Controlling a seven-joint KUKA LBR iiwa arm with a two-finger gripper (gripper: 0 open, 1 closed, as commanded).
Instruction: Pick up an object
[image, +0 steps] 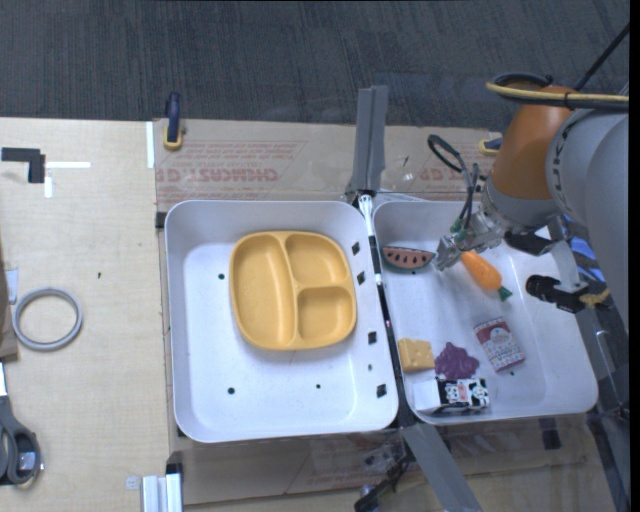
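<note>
1. One relation is deciding the coming move: the gripper (452, 243) is hanging low in the right bin (560, 395), and the carrot (481, 271) is lying just beside it, toward the near-right, with its orange end almost under the fingertips.
2. Its long axis is running on a slant, from the orange end near the gripper down to the green tip pointing at the bin's right side; a grasp would likely need to close across that axis.
3. The watermelon slice (408, 258) is sitting just to the gripper's other side, toward the divider, so both toys are lying within close reach.
4. Whether the gripper is standing open or closed cannot be told at this size; nothing is visibly sitting between its tips.
5. The carrot is looking like a small toy, bright orange, tapered, with a dark green stub at one end, lying flat on the white floor.
6. The cheese wedge (416, 354), purple grapes (456, 359), red packet (499, 345) and black-and-white toy (464, 395) are lying well apart, nearer the front wall.
7. The yellow plate (293, 290) is resting in the left bin (200, 380).
</note>
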